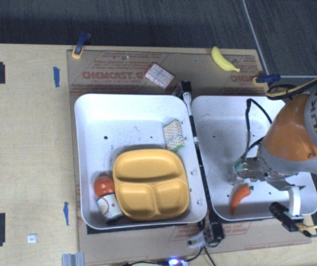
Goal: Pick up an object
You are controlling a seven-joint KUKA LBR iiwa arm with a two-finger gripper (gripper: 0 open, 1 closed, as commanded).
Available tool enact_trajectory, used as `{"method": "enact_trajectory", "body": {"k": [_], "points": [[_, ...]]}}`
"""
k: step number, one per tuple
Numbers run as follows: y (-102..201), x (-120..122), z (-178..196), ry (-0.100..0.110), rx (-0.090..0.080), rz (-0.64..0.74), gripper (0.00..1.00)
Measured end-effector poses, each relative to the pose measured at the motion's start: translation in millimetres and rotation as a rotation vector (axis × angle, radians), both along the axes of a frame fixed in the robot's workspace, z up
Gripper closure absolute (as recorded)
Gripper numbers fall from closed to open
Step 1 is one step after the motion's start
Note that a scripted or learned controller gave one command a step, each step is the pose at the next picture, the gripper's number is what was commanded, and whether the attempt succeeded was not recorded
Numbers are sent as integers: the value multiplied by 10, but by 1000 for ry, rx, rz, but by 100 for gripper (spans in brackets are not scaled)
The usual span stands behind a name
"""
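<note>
Dark carpet runs along the far side of the pale wooden desk [25, 148], whose left part lies bare apart from some black and blue tape marks. A brown cardboard sheet [119, 73] lies under both bins, with a small patterned packet [159, 76] near its far edge and a yellow banana [224, 59] toward its far right corner.

In the left bin [86, 126], the far half of the floor is open white surface. A large yellow divided tray [150, 183] fills most of the near half, almost touching the near wall. Just left of it, in the near left corner, an orange-red rounded object [103, 185] sits against a small white can with orange marks [109, 205]. A small patterned pouch [173, 134] rests near the right wall, just beyond the tray.

The right bin [214, 121] has open floor across its far and left parts. An orange carrot-shaped object [239, 198] lies near the near wall. The gripper [249, 173] hangs right above the carrot's upper end, the grey arm with its orange band covering the bin's right side. Whether its fingers are apart or together cannot be told, nor whether they touch the carrot.
</note>
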State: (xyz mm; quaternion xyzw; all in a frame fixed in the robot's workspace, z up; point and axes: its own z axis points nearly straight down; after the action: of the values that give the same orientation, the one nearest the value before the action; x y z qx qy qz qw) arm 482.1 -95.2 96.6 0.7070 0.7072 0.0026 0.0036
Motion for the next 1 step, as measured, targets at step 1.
{"method": "enact_trajectory", "body": {"k": [1], "points": [[34, 679, 59, 8, 1, 1, 100]]}}
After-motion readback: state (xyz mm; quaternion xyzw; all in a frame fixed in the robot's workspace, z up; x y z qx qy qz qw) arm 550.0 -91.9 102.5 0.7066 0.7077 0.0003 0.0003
